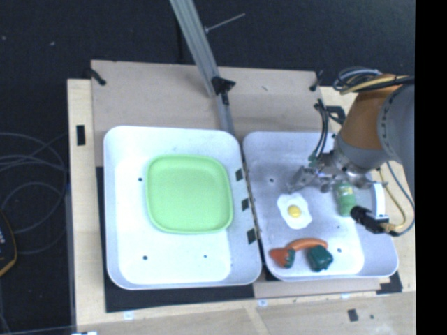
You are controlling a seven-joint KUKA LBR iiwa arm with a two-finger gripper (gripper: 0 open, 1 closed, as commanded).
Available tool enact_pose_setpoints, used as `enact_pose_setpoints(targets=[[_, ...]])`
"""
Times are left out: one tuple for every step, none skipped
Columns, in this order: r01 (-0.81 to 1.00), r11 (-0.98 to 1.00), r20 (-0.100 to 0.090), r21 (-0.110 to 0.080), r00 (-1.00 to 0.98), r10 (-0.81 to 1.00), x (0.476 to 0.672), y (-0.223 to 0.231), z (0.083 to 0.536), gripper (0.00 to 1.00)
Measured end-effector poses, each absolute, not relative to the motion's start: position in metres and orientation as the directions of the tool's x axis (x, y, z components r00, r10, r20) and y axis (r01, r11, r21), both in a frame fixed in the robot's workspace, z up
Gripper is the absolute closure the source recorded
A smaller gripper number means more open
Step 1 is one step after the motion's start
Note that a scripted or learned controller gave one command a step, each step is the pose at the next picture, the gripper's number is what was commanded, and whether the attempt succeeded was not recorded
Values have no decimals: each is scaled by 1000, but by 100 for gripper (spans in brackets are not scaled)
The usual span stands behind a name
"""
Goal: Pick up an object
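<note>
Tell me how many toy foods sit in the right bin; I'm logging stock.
5: fried egg centre, green bottle under the arm, sausage, strawberry and green lump near front. The arm may hide more.

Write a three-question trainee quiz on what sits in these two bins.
1. True or false: the green plate lies in the left bin.
2. Which item lies nearest the gripper? A) fried egg B) sausage C) dark green toy
3. Fill in: the sausage lies toward the right bin's ____ edge.

Key: 1 true; 2 A; 3 near.
</note>
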State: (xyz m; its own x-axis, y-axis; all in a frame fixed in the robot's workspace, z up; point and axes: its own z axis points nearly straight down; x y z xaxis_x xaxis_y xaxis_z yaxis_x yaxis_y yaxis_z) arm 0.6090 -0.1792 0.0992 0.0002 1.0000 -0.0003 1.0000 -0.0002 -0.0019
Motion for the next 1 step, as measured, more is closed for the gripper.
enact_pose_setpoints(targets=[[1000,-1,-1,2,1,1000,610,-180,112,100]])
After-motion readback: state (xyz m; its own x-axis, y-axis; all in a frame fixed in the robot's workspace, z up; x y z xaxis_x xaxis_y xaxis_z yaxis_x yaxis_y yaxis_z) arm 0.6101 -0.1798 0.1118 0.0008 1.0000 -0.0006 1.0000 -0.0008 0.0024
